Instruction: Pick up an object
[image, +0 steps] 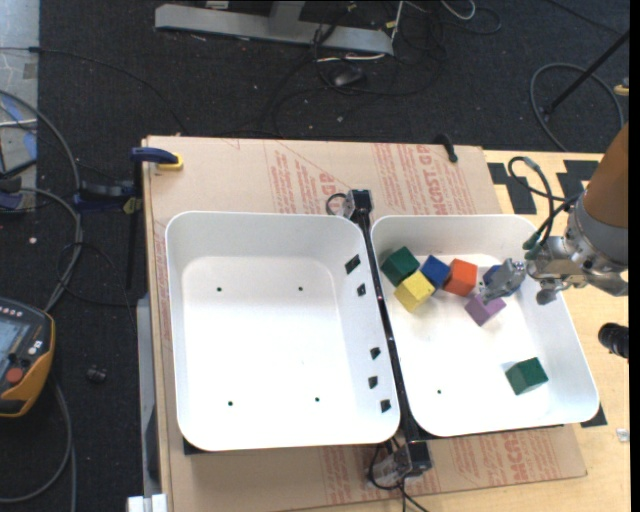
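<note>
The right bin (470, 425) holds several small blocks. A dark green cube (401, 264), a blue cube (435, 270), a yellow cube (414, 291) and an orange cube (461, 277) cluster at its far left. A purple block (485, 309) lies just right of them, and a green block (526, 375) sits alone near the front right. My gripper (498, 281) reaches in from the right, low over the bin. Its tip is directly above the purple block and beside the orange cube. I see nothing lifted off the bin floor.
The left bin (200, 225) stands beside the right one, with a black divider strip (378, 310) between them. Both rest on a cardboard sheet (300, 170). A blue clamp (155, 157) grips the board's far left corner. Cables cross the dark floor around the bench.
</note>
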